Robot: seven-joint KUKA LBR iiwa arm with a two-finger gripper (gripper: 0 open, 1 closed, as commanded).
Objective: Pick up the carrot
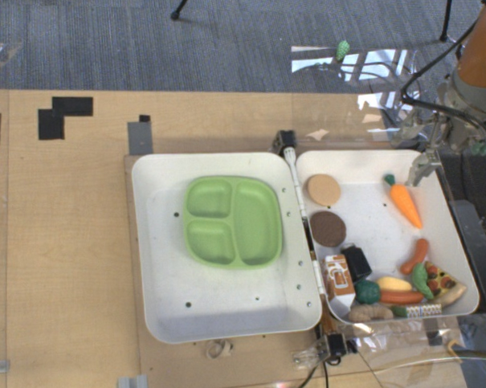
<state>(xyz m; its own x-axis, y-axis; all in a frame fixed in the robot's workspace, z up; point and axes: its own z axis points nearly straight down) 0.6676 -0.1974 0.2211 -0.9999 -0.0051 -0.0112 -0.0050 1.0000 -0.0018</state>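
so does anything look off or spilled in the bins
Nothing looks spilled or damaged. The carrot lies alone near the right bin's far right side, while most other toy food is heaped in that bin's near corner. The green plate sits flat in the left bin.

From where I stand, the small orange-and-white printed carton point(337, 275) carries markings, but nothing on it is legible.

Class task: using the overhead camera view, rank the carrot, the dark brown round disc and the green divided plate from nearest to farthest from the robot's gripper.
Measured from the gripper:
1. Carrot, just below it in the right bin.
2. Dark brown disc, at that bin's left side.
3. Green plate, in the left bin.
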